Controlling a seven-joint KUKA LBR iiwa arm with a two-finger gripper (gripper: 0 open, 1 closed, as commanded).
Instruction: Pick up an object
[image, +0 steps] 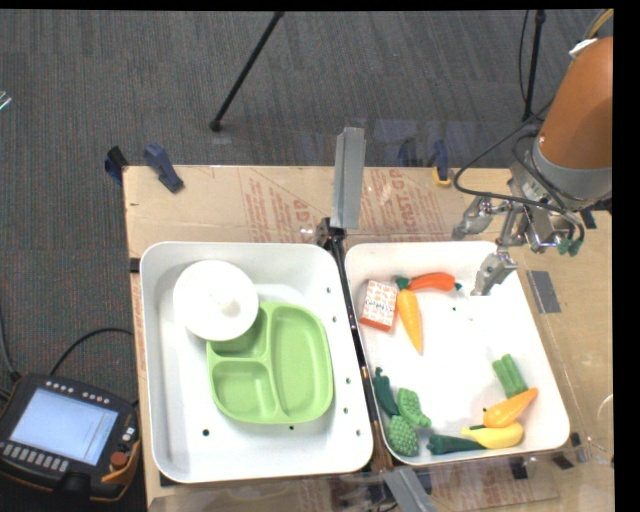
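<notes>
Green divided tray (285, 370) in left bin (160, 400) (white bowl (216, 299) overlapping its corner); teach pendant (65, 430) on floor.

Dark grey carpet floor (100, 70), tripod leg (245, 68), cables (30, 370)

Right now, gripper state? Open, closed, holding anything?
Gripper: open, nothing between its fingers, hovering over the top right corner of the right bin, just right of the orange pepper.

Green divided tray (275, 368), white bowl (216, 299), orange carrot (410, 318), yellow pepper (497, 435)
</notes>
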